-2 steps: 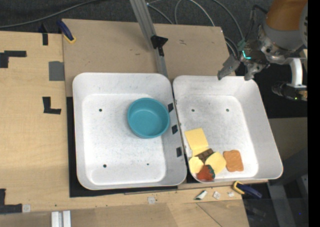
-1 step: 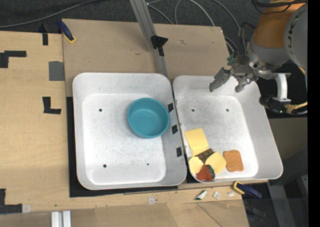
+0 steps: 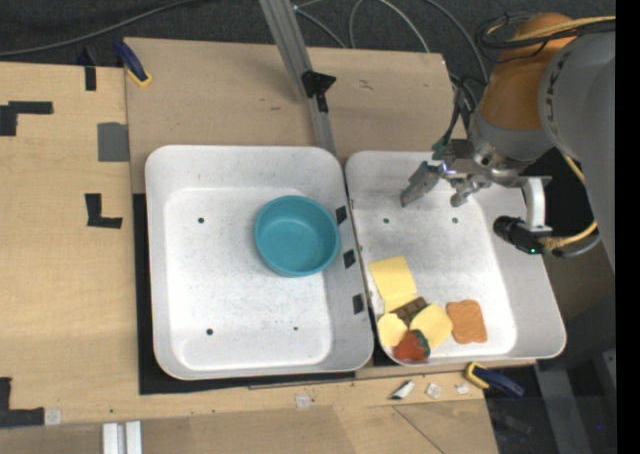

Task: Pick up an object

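My gripper [image 3: 440, 193] hangs over the far part of the right bin [image 3: 520, 292], fingers spread open with nothing between them. Well below it, at the bin's near end, lies a cluster of small food-like objects: a pale yellow block [image 3: 393, 280], a yellow wedge [image 3: 432, 322], a smaller yellow piece [image 3: 391, 327], a brown piece [image 3: 412, 309], a red strawberry-like item [image 3: 410, 346] and an orange-brown slice [image 3: 467, 321]. A blue bowl [image 3: 295, 234] sits in the left bin [image 3: 190, 242].
A grey pole [image 3: 290, 52] slants from the top to the gap between the bins. Black cables [image 3: 380, 12] loop behind the bench. A yellow-blue clamp [image 3: 133, 62] sits at the far left corner and another clamp [image 3: 490, 377] at the near right.
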